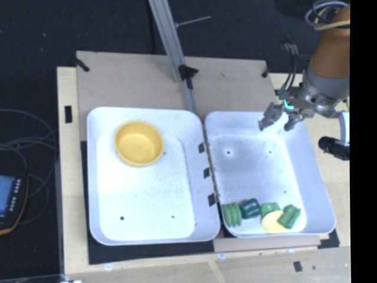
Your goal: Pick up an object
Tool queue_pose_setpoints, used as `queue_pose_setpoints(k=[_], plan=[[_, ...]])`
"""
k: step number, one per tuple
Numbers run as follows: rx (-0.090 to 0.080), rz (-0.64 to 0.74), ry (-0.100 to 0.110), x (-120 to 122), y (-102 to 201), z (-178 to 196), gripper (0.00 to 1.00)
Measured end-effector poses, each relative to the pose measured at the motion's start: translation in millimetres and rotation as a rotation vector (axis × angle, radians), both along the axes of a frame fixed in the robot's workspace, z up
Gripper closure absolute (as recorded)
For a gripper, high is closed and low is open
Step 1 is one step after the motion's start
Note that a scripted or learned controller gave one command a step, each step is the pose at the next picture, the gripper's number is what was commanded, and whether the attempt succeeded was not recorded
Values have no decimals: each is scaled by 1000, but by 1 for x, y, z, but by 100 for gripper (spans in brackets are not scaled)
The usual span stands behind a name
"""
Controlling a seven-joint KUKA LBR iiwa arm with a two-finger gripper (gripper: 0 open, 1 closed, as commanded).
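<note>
Camera view: one yellow bowl (139,142), four green pieces (250,208), end effector (278,121) open, empty.

No legible txt, labels or nos. anywhere.

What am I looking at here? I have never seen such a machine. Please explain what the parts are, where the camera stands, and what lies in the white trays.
This is one picture, taken by a fixed camera above a bench, looking down at a slant. The grey and orange shape at the right is a robot arm. At its end is the tool, two fingers for grasping. They are spread apart and hold nothing; the tool hangs over the far edge of the right bin.

Two shallow white bins lie side by side. The left bin holds a yellow bowl. In the near corner of the right bin lies a small heap of toys, several green and one yellow. The arm is to pick up an object, and has not yet done so.
</note>
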State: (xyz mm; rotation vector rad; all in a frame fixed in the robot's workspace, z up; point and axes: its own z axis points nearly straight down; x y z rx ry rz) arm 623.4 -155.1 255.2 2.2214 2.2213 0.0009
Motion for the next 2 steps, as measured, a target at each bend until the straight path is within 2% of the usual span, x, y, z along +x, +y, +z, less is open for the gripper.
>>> queue_pose_setpoints(k=[1, 2], plan=[[0, 0, 0, 0, 0, 0, 0], [0, -1, 5, 1, -1, -63, 0]])
